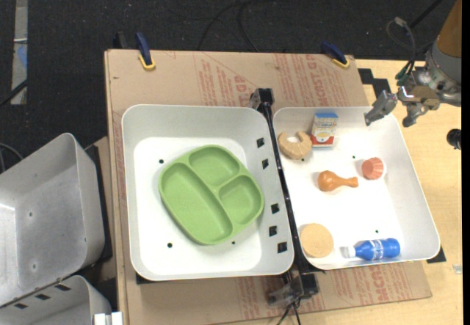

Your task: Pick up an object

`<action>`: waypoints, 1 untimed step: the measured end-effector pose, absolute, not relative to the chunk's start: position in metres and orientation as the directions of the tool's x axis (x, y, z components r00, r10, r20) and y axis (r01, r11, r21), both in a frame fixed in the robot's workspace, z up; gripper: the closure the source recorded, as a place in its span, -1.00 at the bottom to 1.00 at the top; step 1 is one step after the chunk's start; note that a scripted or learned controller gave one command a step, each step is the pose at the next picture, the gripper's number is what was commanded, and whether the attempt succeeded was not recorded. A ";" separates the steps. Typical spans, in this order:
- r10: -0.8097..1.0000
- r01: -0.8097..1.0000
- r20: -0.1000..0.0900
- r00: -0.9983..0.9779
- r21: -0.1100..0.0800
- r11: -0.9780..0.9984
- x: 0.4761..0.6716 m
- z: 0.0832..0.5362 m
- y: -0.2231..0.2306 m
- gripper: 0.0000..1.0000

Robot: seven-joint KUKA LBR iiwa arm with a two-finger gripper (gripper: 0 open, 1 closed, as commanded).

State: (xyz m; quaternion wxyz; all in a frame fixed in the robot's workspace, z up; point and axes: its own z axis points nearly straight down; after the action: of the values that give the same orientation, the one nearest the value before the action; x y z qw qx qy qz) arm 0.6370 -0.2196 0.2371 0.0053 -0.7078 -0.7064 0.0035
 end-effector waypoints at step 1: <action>1.000 1.000 -0.001 -0.001 0.001 0.001 0.640 0.246 -0.219 -1.00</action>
State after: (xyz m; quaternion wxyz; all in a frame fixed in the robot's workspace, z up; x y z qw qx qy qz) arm 0.6398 -0.2188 0.2460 -0.0006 -0.7066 -0.7076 -0.0001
